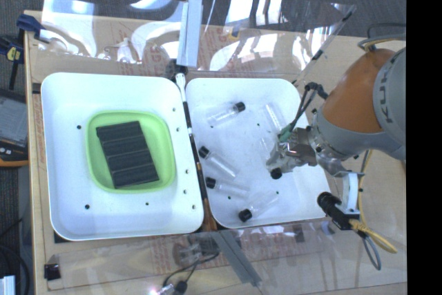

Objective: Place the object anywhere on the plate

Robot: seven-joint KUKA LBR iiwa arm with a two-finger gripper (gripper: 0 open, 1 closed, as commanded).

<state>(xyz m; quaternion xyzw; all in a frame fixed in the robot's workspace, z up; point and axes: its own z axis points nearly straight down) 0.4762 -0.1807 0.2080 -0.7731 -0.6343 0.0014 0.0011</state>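
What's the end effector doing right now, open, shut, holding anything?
End effector: low over the right bin among the clear vials; open or shut cannot be told.

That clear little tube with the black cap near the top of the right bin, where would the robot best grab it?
Probably at the middle of the clear tube, coming straight down from above. It lies flat on the right bin floor, slanting with its black cap up-right, so fingers should close across its narrow width. Nothing lies against it. Its clear body looks hard to see.
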